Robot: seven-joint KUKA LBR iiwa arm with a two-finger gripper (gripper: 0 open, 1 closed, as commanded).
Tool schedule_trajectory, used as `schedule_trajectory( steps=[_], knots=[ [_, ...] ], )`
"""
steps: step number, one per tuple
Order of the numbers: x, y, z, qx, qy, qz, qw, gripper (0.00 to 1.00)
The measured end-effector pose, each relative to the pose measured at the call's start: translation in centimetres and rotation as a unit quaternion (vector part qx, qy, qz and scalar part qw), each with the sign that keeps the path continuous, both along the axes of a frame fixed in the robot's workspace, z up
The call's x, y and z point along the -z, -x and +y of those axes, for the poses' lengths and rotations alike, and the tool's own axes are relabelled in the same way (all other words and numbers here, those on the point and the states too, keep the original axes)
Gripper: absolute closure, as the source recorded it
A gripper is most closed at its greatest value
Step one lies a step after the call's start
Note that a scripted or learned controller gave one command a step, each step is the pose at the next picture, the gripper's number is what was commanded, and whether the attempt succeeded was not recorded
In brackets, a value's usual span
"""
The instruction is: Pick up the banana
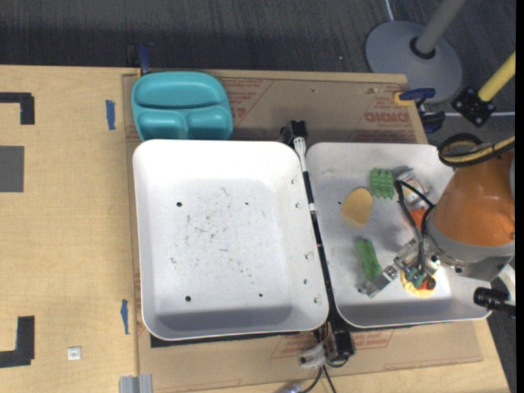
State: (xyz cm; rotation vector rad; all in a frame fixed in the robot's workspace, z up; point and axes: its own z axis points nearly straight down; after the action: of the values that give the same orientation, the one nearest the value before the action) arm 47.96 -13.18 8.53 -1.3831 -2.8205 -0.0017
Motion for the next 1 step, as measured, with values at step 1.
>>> schedule_trajectory(
  steps=[1],
  knots=[
    [-0.01,-8.48,3.14,-0.148,0.0006,-0.002,0.9890,0.00]
  ],
)
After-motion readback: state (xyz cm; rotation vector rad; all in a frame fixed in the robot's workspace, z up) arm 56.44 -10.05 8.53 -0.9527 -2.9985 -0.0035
